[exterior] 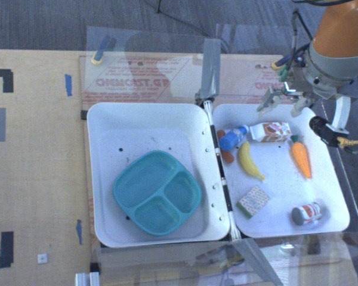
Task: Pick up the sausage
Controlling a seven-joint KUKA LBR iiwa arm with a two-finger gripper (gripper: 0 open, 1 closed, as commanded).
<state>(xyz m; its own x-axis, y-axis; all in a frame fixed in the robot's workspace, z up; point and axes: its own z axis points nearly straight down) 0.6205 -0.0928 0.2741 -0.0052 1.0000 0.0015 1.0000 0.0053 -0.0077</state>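
Note:
The sausage [227, 156] is a small reddish-brown piece at the left edge of the right bin [334, 219], just below a blue bottle [231, 139] and left of a banana [249, 161]. My gripper [284, 103] hangs over the back rim of the right bin, above a white and red carton [269, 131]. Its two fingers are spread apart with nothing between them. The gripper is well to the right of the sausage and further back.
A carrot [301, 158], a green and white packet [253, 201] and a small can [306, 213] also lie in the right bin. A teal divided plate [157, 191] sits in the left bin [107, 136]. A raised rim [218, 177] separates the bins.

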